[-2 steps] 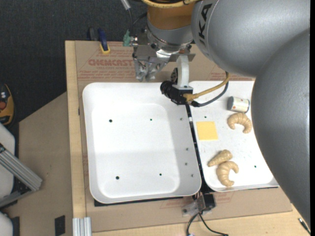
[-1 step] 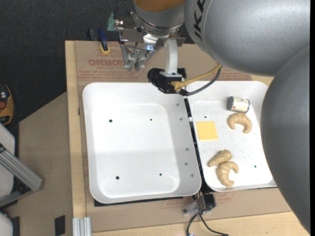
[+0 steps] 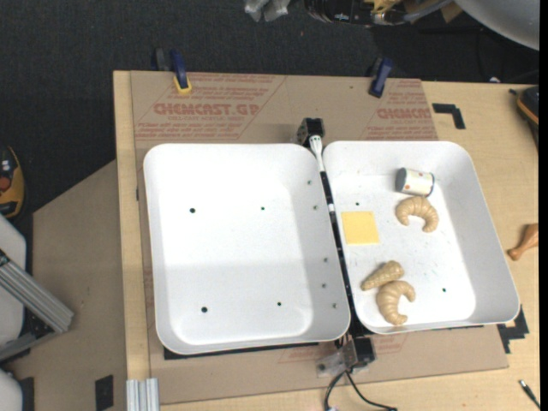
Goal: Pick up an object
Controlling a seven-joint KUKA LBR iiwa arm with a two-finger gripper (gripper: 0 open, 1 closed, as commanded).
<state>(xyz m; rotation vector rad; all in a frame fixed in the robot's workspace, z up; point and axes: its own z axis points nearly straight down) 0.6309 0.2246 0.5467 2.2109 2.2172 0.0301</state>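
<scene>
I am reading this as the very start of the pick: nothing is being carried and no approach is under way. The arm (image 3: 505, 2) is sitting high at the 1 o'clock corner. What I take to be the pincer (image 3: 270, 2) is hanging past the bench at 12 o'clock, well apart from both bins. Whether it is released or clenched I cannot tell, as it is blurred and cut by the frame's edge.

Everything worth grabbing is lying in the right bin (image 3: 479, 229), on the 3 o'clock side of the bench. A croissant (image 3: 417, 213) is resting near that bin's middle, with a small white cylinder (image 3: 415, 181) just beside it at 12 o'clock. A flat yellow square (image 3: 360, 228) is lying at its 9 o'clock, near the wall shared with the left bin (image 3: 231, 247). Two more pastries (image 3: 390, 289) are touching each other toward 6 o'clock.

From the pincer, all of these are lying away toward 5 o'clock, the cylinder nearest.

I am judging the lone croissant the best target: it is bulky and standing free of the walls. The square looks too flat to pinch. The next move calls for swinging over the right bin, centring above the croissant, and descending straight with the jaws spread across its narrow width.
</scene>
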